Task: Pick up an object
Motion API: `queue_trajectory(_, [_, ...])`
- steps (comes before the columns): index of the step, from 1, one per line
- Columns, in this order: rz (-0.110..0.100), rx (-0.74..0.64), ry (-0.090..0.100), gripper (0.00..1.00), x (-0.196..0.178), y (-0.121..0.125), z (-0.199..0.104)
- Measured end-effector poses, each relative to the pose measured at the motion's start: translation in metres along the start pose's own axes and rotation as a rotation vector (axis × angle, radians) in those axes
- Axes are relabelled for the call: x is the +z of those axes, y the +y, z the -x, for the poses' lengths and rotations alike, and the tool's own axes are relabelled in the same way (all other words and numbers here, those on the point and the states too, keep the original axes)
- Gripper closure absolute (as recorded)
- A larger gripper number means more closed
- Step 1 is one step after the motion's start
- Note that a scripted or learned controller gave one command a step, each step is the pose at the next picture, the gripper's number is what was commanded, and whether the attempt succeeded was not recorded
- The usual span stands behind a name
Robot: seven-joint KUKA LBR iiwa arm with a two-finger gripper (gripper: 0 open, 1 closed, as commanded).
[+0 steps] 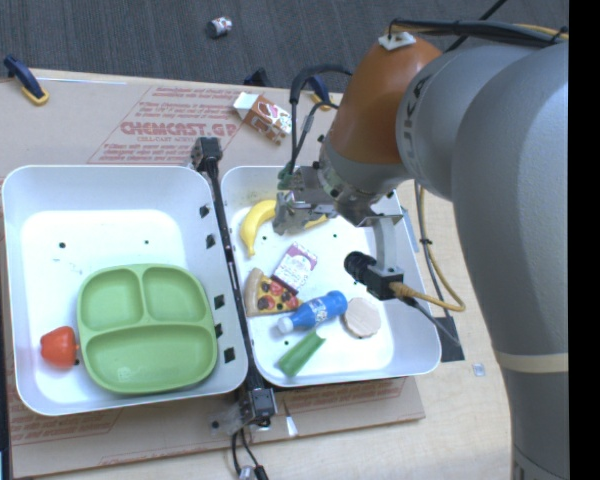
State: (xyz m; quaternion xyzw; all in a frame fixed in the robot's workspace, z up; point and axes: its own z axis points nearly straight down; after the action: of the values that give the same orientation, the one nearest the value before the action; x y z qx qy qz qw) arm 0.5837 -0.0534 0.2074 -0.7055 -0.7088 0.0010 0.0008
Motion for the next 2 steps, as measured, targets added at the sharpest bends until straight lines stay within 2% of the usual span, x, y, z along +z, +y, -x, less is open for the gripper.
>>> queue_trajectory(1, [0.0, 0.0, 0.0, 0.0, 0.0, 0.0, 0.0])
queue_trajectory(2, [0.009, -0.004, -0.002, 0.0, 0.111, 0.022, 0.038])
